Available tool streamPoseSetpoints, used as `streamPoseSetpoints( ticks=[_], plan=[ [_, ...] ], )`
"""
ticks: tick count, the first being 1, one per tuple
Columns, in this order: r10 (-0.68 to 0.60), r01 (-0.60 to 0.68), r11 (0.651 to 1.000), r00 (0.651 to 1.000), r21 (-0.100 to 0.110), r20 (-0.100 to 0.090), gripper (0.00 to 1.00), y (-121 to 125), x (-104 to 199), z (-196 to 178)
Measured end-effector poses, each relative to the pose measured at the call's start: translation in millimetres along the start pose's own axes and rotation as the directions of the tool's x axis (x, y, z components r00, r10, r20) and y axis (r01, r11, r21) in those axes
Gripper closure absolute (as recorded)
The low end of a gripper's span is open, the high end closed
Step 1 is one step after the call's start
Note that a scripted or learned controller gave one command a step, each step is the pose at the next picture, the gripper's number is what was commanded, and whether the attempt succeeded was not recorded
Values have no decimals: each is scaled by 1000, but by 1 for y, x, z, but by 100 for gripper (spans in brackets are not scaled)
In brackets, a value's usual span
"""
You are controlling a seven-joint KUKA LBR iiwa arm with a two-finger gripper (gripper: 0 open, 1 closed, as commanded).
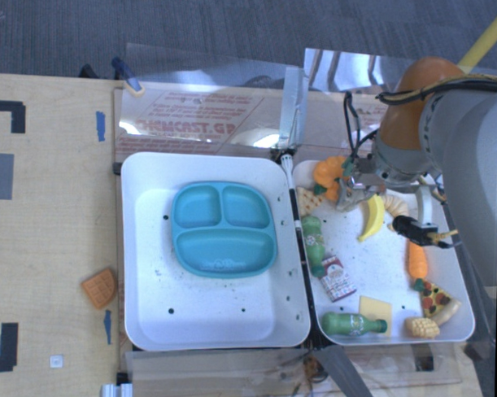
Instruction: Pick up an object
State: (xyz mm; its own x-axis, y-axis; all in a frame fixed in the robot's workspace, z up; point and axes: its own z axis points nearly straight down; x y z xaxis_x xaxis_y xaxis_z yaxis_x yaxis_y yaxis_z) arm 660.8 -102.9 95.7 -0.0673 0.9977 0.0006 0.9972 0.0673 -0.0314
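Note:
My gripper (352,187) hangs low over the far end of the right bin (464,323), below the arm's orange band. It sits right beside an orange toy fruit (328,173) on its left and just above a yellow banana (372,217). I cannot tell whether it touches either of them. Other toy food lies in this bin: a waffle piece (307,202), a green bottle (314,243), a red-and-white carton (336,279), a cheese block (375,307), a second green bottle (354,323), corn (421,327), a pizza slice (437,302) and a carrot (417,260).
The left bin (147,296) holds a blue divided plate (224,229). An orange waffle toy (100,287) lies on the wooden bench left of the bins. The arm's grey body covers the right bin's far right corner. Clear plastic sheeting lies behind both bins.

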Motion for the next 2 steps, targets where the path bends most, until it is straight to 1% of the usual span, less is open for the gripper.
streamPoseSetpoints(
  ticks=[1,2],
  plan=[
    [0,0,1000,1000,-10,1,0,3,0,-3],
    [249,-249,968,968,3,-7,0,1,7,9]
  ],
)
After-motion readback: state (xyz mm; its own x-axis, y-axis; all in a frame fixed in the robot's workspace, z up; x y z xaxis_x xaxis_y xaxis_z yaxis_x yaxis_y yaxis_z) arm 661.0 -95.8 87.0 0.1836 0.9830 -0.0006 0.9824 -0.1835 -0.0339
